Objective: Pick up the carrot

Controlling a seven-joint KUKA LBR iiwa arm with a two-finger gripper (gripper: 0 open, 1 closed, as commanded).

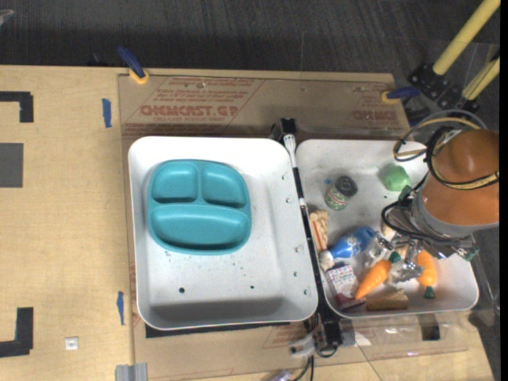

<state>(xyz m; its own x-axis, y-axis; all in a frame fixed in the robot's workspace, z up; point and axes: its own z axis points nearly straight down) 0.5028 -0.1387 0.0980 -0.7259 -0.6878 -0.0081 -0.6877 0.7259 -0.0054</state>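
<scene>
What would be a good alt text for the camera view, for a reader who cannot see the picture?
Seen from above, a grey robot arm with an orange band lowers its gripper into the right white bin, between two carrots among small cluttered items. The left white bin holds a teal divided plate.
</scene>
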